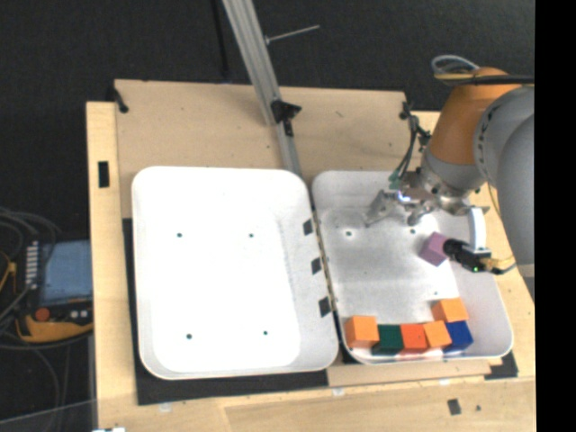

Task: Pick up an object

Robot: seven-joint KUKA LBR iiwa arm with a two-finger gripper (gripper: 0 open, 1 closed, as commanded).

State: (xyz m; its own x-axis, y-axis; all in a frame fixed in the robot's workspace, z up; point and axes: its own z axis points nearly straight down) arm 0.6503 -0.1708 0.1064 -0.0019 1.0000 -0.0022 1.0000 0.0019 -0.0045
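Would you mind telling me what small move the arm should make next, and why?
Probably shift the gripper toward the purple block and lower over it. The gripper sits above bare floor near the right bin's far end, the purple block lies alone nearby, and the other blocks crowd the near wall.

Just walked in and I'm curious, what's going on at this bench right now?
A grey robot arm with an orange band reaches in from the right over the right bin. Its gripper hangs over the bin's upper part, fingers spread, with nothing between them. A purple block lies loose nearby. More blocks, orange, green and blue, cluster along the bin's near edge. The left bin sits alongside. Nothing is picked up yet.
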